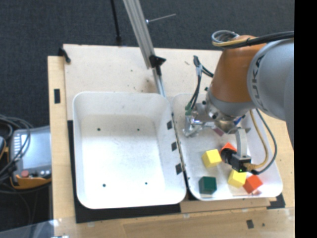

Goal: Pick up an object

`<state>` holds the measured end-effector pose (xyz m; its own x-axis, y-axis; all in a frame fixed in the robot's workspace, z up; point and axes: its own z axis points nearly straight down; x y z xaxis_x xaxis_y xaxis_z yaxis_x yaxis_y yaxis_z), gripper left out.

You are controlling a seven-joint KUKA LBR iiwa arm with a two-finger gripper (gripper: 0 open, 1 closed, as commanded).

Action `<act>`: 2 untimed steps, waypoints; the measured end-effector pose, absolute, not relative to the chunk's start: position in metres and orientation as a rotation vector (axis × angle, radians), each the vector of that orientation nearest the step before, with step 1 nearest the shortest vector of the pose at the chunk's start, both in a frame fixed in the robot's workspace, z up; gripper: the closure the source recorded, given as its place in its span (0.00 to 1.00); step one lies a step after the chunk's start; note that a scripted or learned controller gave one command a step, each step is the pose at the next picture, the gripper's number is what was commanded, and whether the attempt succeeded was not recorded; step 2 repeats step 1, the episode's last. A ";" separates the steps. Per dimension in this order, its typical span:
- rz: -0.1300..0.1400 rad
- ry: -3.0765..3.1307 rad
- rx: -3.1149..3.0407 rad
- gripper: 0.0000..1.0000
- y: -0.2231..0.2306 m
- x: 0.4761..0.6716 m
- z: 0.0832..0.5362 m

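Hand [193,126], grip unclear, low in right white bin [194,157] near smooth yellow cube [211,158].

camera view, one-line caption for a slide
KUKA arm hanging over the right bin, which holds a green block, yellow blocks and orange blocks

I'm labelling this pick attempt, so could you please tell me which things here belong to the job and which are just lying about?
Job: arm, right bin, green block, left yellow block, right yellow block, front orange block, rear orange block.
Lying about: left bin, aluminium strut, grey box beside the bench.
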<state>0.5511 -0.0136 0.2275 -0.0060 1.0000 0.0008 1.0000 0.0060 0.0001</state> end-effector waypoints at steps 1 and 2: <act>-0.003 -2.229 -2.211 1.00 0.038 0.533 0.238; -0.003 -2.229 -2.211 1.00 0.038 0.533 0.238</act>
